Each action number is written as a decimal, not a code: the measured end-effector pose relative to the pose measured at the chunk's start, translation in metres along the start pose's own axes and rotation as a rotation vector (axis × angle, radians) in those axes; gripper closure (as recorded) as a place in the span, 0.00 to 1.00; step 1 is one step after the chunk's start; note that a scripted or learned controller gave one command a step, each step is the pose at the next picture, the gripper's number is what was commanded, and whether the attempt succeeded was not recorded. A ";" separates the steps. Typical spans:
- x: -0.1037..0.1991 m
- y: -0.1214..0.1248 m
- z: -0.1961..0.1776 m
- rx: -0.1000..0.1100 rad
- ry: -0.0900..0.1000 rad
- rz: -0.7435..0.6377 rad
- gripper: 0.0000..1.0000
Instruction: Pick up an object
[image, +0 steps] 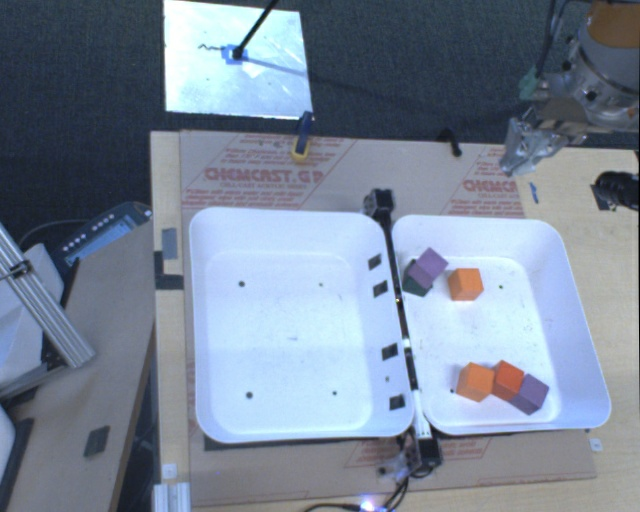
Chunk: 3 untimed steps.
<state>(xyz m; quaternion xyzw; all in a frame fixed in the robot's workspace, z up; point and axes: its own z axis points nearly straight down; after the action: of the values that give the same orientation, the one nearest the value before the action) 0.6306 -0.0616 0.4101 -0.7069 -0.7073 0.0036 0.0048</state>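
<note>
The right bin holds several small blocks. A purple block lies near its upper left, partly over a dark green block, with an orange block just to its right. Near the front edge an orange block, a red-orange block and a purple block sit in a tight row. My gripper hangs high at the top right, above the cardboard behind the right bin, well apart from every block. Nothing shows between its fingers.
The left bin stands beside the right one, joined by a black-clipped divider. A yellow and blue clip lies on the cardboard behind the bins. A shiny metal sheet lies further back.
</note>
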 end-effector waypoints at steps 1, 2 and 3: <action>-0.018 0.039 0.001 -0.016 -0.004 0.000 1.00; 0.005 0.011 0.085 -0.006 0.000 -0.004 1.00; 0.066 0.007 0.172 -0.005 0.001 -0.009 1.00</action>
<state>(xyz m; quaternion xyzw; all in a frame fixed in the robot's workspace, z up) 0.6354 0.0045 0.2383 -0.7038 -0.7104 0.0015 0.0034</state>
